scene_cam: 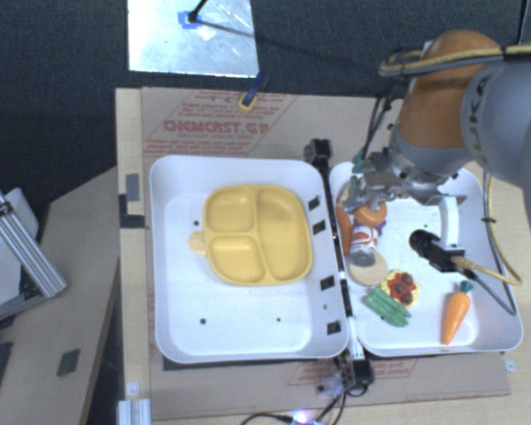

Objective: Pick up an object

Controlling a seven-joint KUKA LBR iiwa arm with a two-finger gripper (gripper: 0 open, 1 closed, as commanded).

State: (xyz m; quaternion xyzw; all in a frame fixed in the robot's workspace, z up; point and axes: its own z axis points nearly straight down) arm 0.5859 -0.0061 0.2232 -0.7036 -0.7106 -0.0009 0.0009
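My gripper [365,204] is hanging over the right bin's [496,326] ten o'clock corner, above an orange-capped, white-bodied bottle [365,233] lying there. Whether it is closed I cannot tell. A toy carrot [457,315] is lying toward five o'clock, a green pea pod [387,307] at seven. The left bin [173,326] is carrying a yellow divided plate [250,235].
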